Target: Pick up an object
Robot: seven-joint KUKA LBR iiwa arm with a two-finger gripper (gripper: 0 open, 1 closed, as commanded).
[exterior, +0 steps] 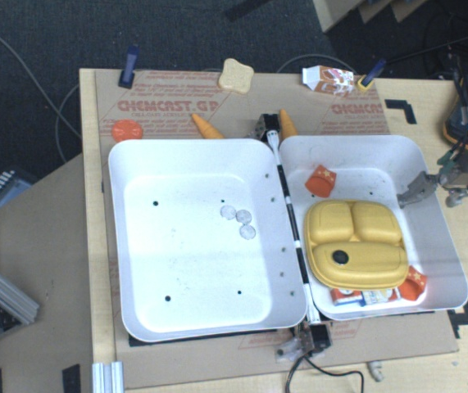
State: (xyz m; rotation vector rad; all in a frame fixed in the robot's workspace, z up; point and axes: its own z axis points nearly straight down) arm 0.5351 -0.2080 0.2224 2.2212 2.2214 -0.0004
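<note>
The bench (53, 244) is a flat sheet of pale brown board, matt, printed with faded red lettering along its far part. On it sit two shallow white bins with rounded corners and smooth, slightly glossy walls, joined edge to edge along a dark hinge strip.

The left bin (135, 178) carries three small clear discs (238, 219), glassy and round, clustered near the middle of its floor, with a few dark specks scattered apart from them.

The right bin (443, 256) holds the largest loose item: a yellow moulded plastic tray (356, 244), smooth, with raised compartments and a dark spot on its near half. It lies over a flat printed packet (361, 297), red, white and blue, at the bin's near wall. A small orange block (320, 181), angular, sits on the floor beyond the yellow tray, apart from it. Another orange piece (414, 285) lies at the tray's near-right corner, touching it.

The gripper (418, 188), grey metal, hangs over the right bin's right wall, near the yellow tray's far-right corner. Whether its jaws are parted or closed cannot be told; nothing is seen between them.

On the board beyond the bins lie a pale sponge-like piece (235, 74), a crumpled carton (329, 79), and an orange round cap (125, 129).
</note>
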